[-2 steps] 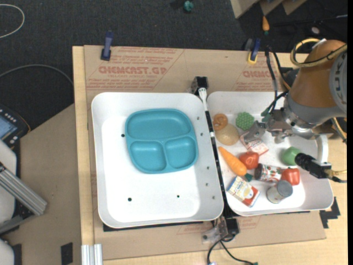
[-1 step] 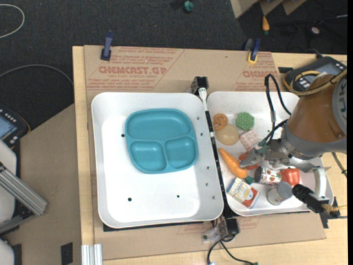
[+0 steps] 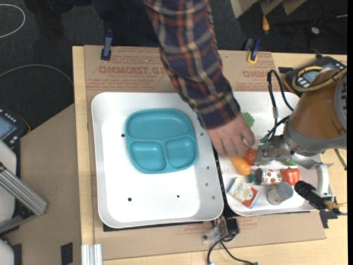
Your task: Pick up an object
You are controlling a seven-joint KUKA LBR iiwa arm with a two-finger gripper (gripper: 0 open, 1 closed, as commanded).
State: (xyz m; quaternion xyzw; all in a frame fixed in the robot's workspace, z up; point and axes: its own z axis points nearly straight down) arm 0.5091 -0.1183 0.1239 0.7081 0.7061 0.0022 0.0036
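While a person's bare hand (image 3: 231, 139) in a plaid sleeve reaches into the right white bin (image 3: 287, 207), the grey arm's gripper (image 3: 263, 150) hangs just right of it over small toys; its grasp cannot be told. The left white bin (image 3: 110, 164) holds a teal divided plate (image 3: 161, 139).

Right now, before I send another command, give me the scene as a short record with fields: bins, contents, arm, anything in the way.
left bin: holds a teal divided plate
right bin: small items crowded together, among them an orange piece, a small carton, a grey can
arm: over the right bin
gripper: low among the items; grasp not readable
obstruction: a person's hand in a plaid sleeve reaches into the right bin, beside the gripper
advice: probably hold until the hand clears
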